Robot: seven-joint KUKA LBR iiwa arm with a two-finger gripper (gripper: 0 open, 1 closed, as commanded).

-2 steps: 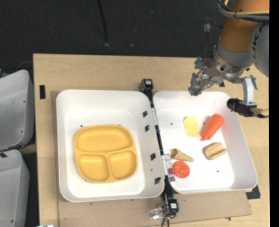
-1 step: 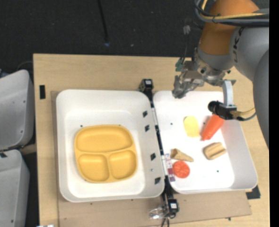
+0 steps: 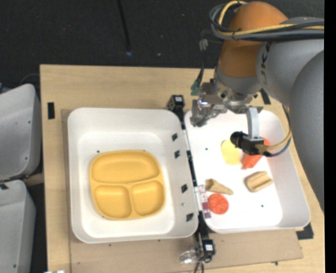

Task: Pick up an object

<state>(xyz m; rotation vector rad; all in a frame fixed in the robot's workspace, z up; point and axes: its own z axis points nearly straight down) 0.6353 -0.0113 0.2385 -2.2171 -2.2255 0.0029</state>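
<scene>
Right bin (image 3: pixel 282 206) holds five small toy-food pieces: yellow lump (image 3: pixel 230 153), orange bit (image 3: pixel 251 161), tan loaf (image 3: pixel 257 181), cone (image 3: pixel 218 187), red disc (image 3: pixel 218 204). All look light, stiff and smooth, so probably slippery. The loaf seems the best pick, lying clear of its neighbours; take it across the short sides. Gripper (image 3: pixel 203 114) sits at the bin's upper-left corner, close to the wall, apart from every piece; open or closed, cannot tell, and nothing seen held.

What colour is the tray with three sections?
The divided tray is yellow, seen best in the camera view, lying in the left bin.
</scene>
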